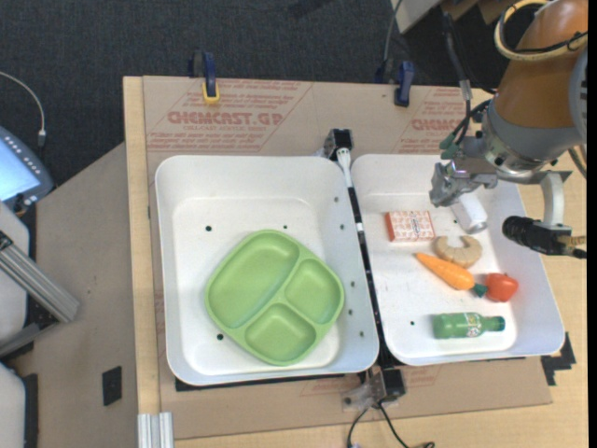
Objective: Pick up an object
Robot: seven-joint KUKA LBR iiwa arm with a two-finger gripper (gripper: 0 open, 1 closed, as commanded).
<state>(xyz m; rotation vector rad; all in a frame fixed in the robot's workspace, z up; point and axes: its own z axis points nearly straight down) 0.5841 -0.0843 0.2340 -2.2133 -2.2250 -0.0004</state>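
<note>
Where the gripper (459, 194) hangs over the far part of the right bin (401, 171), its fingers are lost in a grey blur of metal, so whether they stand apart or together cannot be told, and nothing is seen between them. Just below its tip lies a pale, curved piece of toy food (458, 248), and touching that on the near side is an orange carrot (446, 271), laid at a slant. To the left of the gripper sits a small red-and-white patterned box (409, 226), flat on the bin floor. Beside the carrot's right end is a red tomato-like piece (501, 287) with a bit of green at its left. Nearer the front rim lies a green bottle (465, 325) on its side — its cap end pointing right. Above the gripper the grey arm (527, 124) rises to its orange band (552, 31) at the upper right corner.

The left bin (177, 250) holds a green divided plate (274, 295) with three compartments, set toward the front — well apart from the gripper. Both bins rest on a brown board (149, 138) held by blue clamps (207, 71) at the far edge
</note>
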